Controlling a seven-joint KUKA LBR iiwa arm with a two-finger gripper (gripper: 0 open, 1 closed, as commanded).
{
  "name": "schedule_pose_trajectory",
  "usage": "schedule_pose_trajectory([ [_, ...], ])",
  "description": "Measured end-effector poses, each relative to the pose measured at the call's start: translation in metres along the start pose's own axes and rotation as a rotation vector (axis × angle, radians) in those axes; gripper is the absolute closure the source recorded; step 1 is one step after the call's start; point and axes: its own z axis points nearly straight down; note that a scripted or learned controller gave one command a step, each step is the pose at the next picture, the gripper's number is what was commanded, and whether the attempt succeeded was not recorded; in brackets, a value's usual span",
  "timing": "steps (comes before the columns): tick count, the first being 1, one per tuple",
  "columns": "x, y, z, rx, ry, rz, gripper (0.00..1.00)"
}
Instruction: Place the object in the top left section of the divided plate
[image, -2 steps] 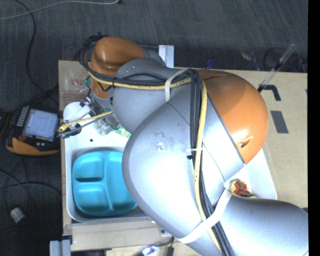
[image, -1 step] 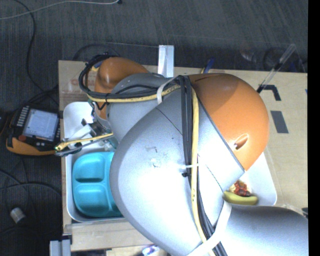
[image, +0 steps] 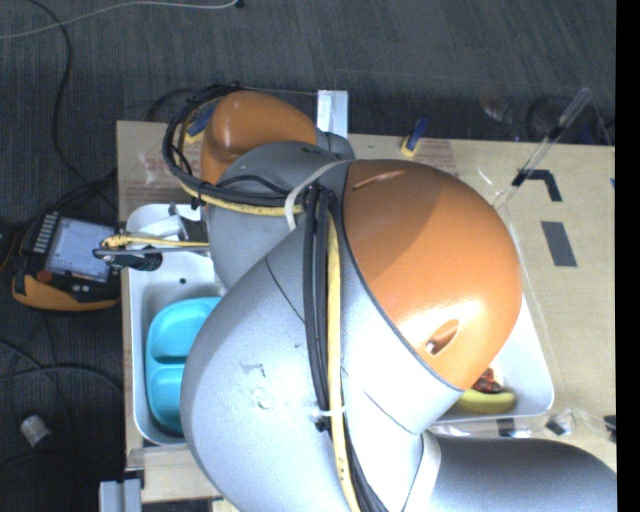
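1. The grey-and-orange robot arm (image: 380, 330) looms over the pale wooden worktop (image: 570, 200), set on dark carpet (image: 400, 50).
2. The light-blue divided plastic plate (image: 172, 365) lies in the left white bin (image: 140, 300).
3. A yellow banana (image: 488, 402) rests in the right bin.
4. The gripper's state cannot be told.

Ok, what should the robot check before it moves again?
1. Divided plate in view: ok, a blue edge shows in the left bin.
2. Top left section free: cannot tell, the arm covers most of the plate.
3. Object held: cannot tell, the arm blocks it.
4. Banana out of the way: ok, it lies in the right bin.
5. Gripper over the plate: cannot tell.
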Motion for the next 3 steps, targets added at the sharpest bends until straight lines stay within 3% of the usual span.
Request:
schedule_pose_trajectory([
  [1, 0.005, 0.000, -0.007, -0.003, 0.023, 0.000, 0.00],
  [2, 0.018, 0.063, 0.015, 0.002, -0.022, 0.025, 0.00],
  [3, 0.017, 0.062, 0.008, 0.006, -0.029, 0.022, 1.00],
])
